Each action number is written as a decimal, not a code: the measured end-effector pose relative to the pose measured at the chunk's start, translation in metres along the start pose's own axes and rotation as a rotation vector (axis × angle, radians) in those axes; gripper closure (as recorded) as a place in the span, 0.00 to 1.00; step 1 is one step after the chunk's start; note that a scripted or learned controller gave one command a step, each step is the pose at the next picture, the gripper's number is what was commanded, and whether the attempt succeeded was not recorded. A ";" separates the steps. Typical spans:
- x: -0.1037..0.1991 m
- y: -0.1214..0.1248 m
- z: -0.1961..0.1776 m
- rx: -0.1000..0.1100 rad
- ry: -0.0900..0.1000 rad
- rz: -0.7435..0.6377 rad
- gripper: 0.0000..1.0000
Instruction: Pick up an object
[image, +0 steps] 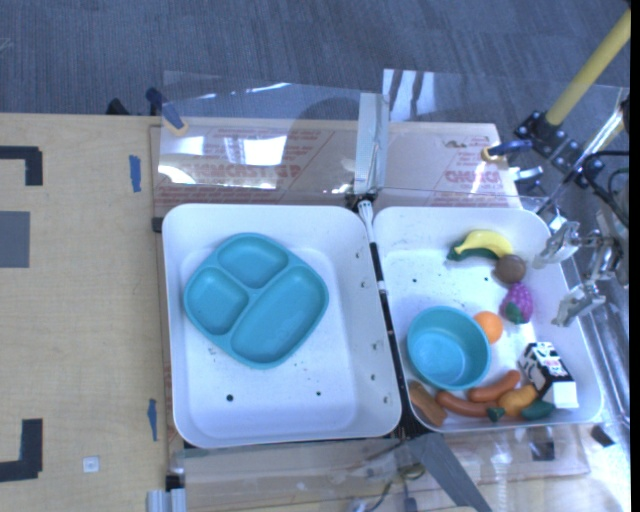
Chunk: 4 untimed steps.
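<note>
yellow curved plastic toy banana (482, 243): taken here as the likeliest object to pick, since the task names none. it lies flat near the back wall of the right-hand shallow white bin (440, 218), with bare floor to its left and in front.

- handling (judged): light, stiff, hollow-looking moulded plastic; the smooth skin is probably slippery; not fragile. it may roll or skid if pushed from one side.
- hold (judged): across the narrow width at mid-length, with the jaws square to the curve. the green-tipped left end is too thin to trust.
- nearest neighbour: small brown round toy fruit (510, 268), just beside the banana's right end and possibly touching it. a grasp towards the left half keeps clear of it.
- purple bunched toy grapes (518, 301), in front of the brown fruit, near the bin's right wall.
- small orange toy ball-fruit (488, 324), touching or just beside the rim of the round blue plastic bowl (447, 347). the bowl stands upright in the middle of the bin.
- front row: reddish-brown toy sausages (470, 405), crowded against the bowl's front, and an orange carrot-like piece (518, 400). the pieces lie close together and are harder to separate.
- black-and-white patterned small toy (540, 360) and white block (563, 393), in the front right corner.
- left-hand shallow white bin (190, 225): holds a blue three-compartment plastic plate (257, 298), lying flat.
- gripper: pose and grip cannot be told from this view.
</note>
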<state>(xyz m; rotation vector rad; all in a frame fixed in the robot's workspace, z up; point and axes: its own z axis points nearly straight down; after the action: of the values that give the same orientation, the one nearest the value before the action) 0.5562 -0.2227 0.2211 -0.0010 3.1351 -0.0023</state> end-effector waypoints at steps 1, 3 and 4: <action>-0.050 -0.001 0.131 0.003 -0.010 0.027 0.00; -0.040 0.086 0.132 -0.001 -0.003 0.279 0.00; -0.008 0.098 0.116 0.009 -0.069 0.355 0.00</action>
<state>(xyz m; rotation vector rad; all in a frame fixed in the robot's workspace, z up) 0.5653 -0.1246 0.1051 0.5408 3.0181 -0.0141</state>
